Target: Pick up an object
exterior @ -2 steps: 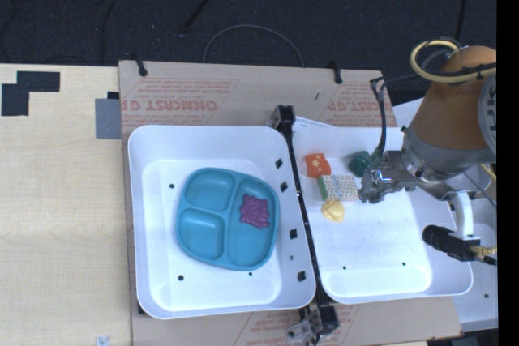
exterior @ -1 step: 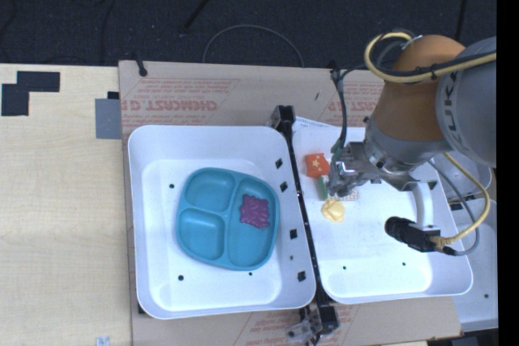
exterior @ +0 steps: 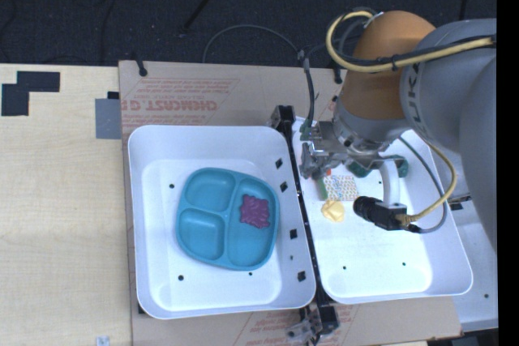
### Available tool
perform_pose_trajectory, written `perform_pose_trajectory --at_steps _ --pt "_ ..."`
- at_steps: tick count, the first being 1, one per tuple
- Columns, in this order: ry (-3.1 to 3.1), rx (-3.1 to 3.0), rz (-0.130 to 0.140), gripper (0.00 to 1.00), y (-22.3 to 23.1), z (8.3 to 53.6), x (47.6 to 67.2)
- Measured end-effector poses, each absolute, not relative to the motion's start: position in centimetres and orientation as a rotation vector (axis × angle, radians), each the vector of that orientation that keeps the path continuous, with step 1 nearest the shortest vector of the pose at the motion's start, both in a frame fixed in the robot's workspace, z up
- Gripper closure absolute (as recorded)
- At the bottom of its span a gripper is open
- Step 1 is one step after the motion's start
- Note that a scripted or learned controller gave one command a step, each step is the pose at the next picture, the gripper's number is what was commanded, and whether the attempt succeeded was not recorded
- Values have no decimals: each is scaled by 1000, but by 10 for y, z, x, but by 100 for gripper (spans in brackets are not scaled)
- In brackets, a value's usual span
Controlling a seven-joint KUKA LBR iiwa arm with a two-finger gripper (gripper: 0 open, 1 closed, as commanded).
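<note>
In the camera view my gripper (exterior: 318,168) hangs low over the far left part of the right bin (exterior: 389,271), close to the divider. Just beside it lie a small patterned packet with a green edge (exterior: 339,188) and a yellow lump (exterior: 333,211). A green object (exterior: 397,168) lies further right, partly hidden by the wrist. In the left bin (exterior: 154,166) sits a blue divided plate (exterior: 219,219) with a purple clump (exterior: 255,211) in its right compartment. Nothing shows between the fingers.
The raised divider (exterior: 293,207) between the bins runs right beside the gripper. The near half of the right bin floor is bare white. Cardboard (exterior: 195,93) lies under the bins, with a wooden bench surface (exterior: 57,215) to the left.
</note>
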State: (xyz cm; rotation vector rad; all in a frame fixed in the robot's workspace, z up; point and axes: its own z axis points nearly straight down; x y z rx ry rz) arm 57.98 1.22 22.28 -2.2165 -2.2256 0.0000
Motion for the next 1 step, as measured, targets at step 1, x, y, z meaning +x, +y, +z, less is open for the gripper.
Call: perform_pose_trajectory --at_steps 1 --pt "-2225 -2214 -1 100 70 230 601"
